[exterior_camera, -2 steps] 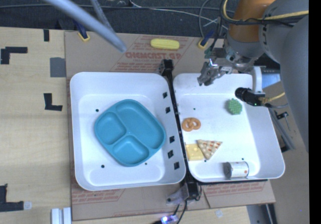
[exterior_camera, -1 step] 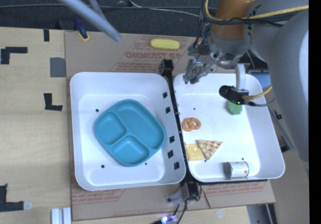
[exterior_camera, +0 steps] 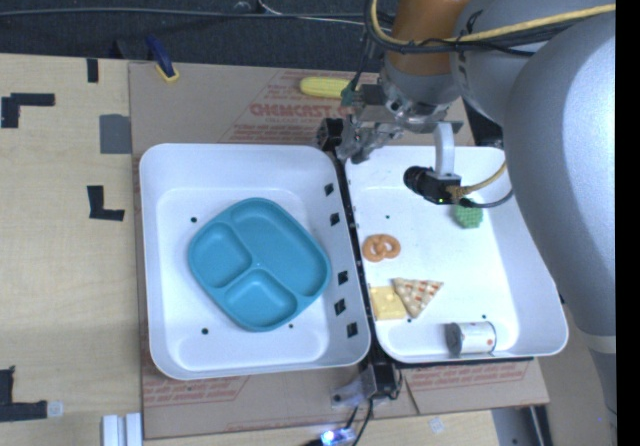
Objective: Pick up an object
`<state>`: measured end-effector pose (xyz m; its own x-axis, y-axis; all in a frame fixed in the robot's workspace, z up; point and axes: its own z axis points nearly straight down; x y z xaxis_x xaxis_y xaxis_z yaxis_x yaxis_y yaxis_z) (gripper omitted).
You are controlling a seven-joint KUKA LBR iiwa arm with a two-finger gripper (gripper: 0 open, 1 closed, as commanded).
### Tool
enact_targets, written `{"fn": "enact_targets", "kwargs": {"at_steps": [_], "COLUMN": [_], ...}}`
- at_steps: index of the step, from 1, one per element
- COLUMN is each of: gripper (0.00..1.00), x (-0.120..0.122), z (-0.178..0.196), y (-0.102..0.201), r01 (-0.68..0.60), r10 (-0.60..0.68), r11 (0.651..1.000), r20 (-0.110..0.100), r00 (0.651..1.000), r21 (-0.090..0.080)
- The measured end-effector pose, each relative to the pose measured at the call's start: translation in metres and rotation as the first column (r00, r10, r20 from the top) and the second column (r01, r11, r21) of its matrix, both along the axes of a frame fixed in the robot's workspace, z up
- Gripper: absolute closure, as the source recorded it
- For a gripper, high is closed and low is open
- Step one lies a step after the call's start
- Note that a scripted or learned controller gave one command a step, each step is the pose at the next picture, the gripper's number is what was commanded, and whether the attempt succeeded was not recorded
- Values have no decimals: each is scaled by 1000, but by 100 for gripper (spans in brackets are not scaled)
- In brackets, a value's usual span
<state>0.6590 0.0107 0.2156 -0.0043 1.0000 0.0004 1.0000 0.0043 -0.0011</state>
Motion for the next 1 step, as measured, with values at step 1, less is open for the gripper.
{"fn": "enact_targets", "kwargs": {"at_steps": [1], "gripper": [100], "x": [6], "z": [6], "y": [47], "r01": [0], "r10": [0], "r11": [1000], "r20": [0], "r00": [1000], "r21": [0]}}
